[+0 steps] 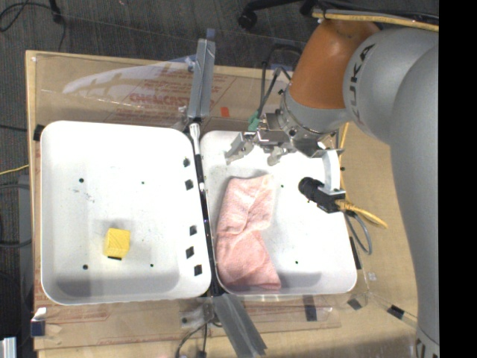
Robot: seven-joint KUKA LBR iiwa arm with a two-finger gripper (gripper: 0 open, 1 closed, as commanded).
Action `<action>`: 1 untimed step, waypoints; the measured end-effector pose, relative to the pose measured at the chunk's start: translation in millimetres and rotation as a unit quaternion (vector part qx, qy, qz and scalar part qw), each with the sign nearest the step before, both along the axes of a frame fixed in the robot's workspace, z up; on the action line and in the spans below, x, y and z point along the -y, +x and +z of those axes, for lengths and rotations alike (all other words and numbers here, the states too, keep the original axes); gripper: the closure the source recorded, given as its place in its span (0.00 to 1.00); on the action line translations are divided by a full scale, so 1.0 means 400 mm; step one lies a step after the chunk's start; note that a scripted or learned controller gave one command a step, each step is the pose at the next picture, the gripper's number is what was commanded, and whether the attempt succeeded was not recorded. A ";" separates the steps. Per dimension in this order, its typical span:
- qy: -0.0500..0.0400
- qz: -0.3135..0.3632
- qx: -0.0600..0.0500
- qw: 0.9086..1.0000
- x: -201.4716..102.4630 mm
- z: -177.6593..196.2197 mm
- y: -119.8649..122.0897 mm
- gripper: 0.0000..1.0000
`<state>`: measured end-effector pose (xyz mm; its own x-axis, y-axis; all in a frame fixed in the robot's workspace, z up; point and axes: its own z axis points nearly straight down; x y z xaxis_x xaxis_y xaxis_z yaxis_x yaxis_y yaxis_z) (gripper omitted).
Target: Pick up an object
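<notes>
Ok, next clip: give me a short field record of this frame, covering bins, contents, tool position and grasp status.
left bin: holds a small yellow block, near its front
right bin: holds a pink folded cloth, along its left side
tool: above the right bin's far edge, just beyond the cloth's far end
fingers: spread apart
grasp status: nothing between the fingers
arm: enters from the right
</notes>
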<state>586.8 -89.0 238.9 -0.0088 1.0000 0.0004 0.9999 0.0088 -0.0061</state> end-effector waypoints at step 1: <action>0.000 -0.043 0.002 0.999 0.133 -0.368 0.014 0.00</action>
